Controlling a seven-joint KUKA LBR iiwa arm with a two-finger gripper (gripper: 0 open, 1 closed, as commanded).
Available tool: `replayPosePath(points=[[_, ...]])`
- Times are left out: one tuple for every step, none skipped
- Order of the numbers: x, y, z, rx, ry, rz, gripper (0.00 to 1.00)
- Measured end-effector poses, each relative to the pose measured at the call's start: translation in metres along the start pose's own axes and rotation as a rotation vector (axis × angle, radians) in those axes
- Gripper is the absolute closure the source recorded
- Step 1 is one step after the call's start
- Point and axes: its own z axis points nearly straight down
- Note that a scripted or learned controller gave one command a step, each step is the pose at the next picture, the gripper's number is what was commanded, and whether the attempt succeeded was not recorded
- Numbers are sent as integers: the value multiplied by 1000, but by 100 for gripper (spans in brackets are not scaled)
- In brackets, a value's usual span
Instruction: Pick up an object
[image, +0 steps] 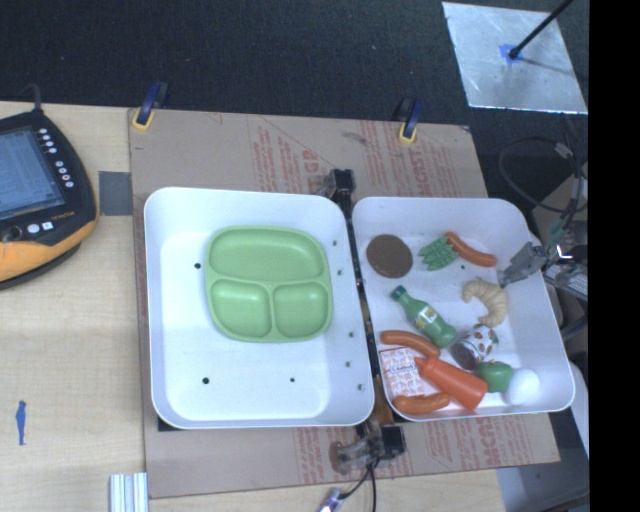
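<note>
We see the gripper (522, 264) at the right edge of the right bin (540, 310), just inside its rim, its two thin fingers spread a little apart with nothing between them, so we judge it open and empty. The nearest thing to it is the croissant (487, 298), lying a little inward from the fingertips near the middle of the bin's right side, apart from them and untouched. We would expect it to be a light toy, hard and smooth, with a curved back that could slip out of a narrow pinch; the thick middle of the curve looks the best place to take hold, with the fingers across its width. Other candidates lie close by: a sausage (470, 249) and a green leafy piece (437, 251) toward the bin's far edge, a green bottle (423, 314) near its centre, and a carrot (452, 379) in the crowded near corner. The left bin (175, 300) carries a green divided plate (268, 283).
</note>
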Motion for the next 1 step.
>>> replayPosePath(points=[[-12, 53, 111, 4, 0, -3, 0]])
